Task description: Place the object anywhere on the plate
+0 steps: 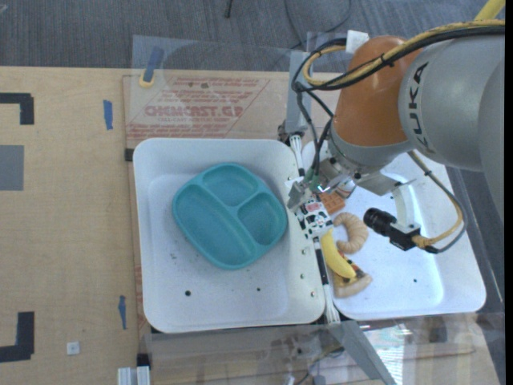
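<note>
1. Nearest the camera, the front rims of the left bin point(160, 299) and the right bin point(449, 287) run side by side on the wooden tabletop point(64, 215), and their inner walls meet in the middle.
2. In the right bin, close against its left wall, lies a yellow banana point(337, 261). It runs roughly front to back, and a small tan lump point(358, 283) touches its near end.
3. Just behind the banana, a curved tan piece point(353, 233) arches over its far end and appears to touch it. All three things lie in the right bin, apart from the plate.
4. The teal plate point(231, 215) sits in the left bin, a little towards the far right of it. It lies flat and has three compartments.
5. The pincer point(311, 202) hangs over the seam between the two bins, between the plate and the curved tan piece. From this angle I cannot tell whether it is released or clenched, and nothing can be seen gripped in it.
6. Above it, the arm point(449, 95), grey with an orange band, reaches in from the right over the far part of the right bin.
7. Farther back, a clear sheet with red lettering point(196, 107) lies on the tabletop behind the left bin, with a strip of blue tape point(107, 115) to its left. Grey floor point(120, 6) lies beyond.
</note>
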Controlling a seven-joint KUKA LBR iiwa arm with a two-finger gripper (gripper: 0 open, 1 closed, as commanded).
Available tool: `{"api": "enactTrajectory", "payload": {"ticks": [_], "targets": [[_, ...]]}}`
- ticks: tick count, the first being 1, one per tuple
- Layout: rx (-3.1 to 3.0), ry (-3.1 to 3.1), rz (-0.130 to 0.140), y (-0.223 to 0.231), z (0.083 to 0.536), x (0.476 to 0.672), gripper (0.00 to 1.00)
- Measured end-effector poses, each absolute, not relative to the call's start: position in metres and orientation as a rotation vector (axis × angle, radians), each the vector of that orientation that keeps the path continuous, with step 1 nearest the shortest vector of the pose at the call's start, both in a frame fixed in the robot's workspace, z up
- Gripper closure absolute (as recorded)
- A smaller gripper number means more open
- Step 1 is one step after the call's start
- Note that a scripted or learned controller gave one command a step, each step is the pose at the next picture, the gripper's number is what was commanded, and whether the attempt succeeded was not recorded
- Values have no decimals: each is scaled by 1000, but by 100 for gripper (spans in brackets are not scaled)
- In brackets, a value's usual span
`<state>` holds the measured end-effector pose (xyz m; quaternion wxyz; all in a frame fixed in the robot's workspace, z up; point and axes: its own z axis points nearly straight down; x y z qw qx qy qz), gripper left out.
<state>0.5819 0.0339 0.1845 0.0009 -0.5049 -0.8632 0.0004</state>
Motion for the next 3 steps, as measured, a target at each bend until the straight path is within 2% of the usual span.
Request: {"api": "enactTrajectory", "payload": {"ticks": [1,2,3], "targets": [[-1586,-2710,1,34,185,582,0],[-1589,-2711,-3,34,195,583,100],[-1589,-2711,-2,33,195,583,0]]}}
